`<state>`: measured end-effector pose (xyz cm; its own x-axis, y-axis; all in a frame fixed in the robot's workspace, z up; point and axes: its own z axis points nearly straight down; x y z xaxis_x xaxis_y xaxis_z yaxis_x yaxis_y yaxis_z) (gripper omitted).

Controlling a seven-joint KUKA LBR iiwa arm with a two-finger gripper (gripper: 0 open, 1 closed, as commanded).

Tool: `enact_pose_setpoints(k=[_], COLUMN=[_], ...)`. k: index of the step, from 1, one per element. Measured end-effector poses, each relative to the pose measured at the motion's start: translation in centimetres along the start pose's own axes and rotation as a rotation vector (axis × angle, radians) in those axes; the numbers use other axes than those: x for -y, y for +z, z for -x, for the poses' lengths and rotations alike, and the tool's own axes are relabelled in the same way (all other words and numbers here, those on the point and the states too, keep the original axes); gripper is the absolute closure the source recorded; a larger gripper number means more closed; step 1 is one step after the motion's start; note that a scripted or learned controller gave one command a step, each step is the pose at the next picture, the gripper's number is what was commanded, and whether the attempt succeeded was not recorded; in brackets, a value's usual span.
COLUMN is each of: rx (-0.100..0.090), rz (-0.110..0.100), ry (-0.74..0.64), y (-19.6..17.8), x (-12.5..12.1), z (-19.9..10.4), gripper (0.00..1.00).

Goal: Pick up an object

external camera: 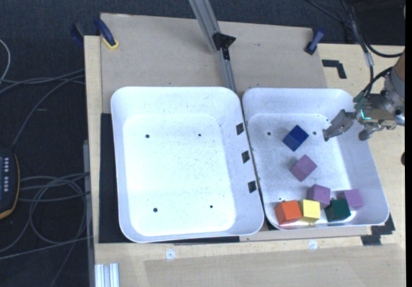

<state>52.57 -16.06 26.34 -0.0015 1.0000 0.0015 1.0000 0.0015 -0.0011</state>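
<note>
The right bin (257, 150) holds several small blocks. A blue cube (295, 137) lies near its middle and a purple cube (302, 167) sits just below it. Along the front wall stand an orange block (289, 211), a yellow block (311, 210), a dark green block (336, 210) and two more purple blocks (320, 194) (353, 198). My gripper (349, 131) hangs over the bin's right side, to the right of the blue cube and apart from it. It is open, with nothing between its fingers.
The left bin (119, 150) stands beside the right one, with black clips (245, 156) along the shared wall. A slanted metal pole (206, 9) rises from the bench behind the bins. Blue clamps (106, 33) (315, 41) sit at the back corners.
</note>
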Motion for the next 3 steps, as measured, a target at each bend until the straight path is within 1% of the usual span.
enact_pose_setpoints(k=[1,2,3], rx=[0.0,0.0,-0.002], rz=[0.001,-0.005,-0.007], ry=[0.001,0.001,0.001], y=[0.0,4.7,10.9], x=[0.0,-0.6,-0.1], z=[0.0,0.6,0.1], gripper=[0.0,0.0,0.0])
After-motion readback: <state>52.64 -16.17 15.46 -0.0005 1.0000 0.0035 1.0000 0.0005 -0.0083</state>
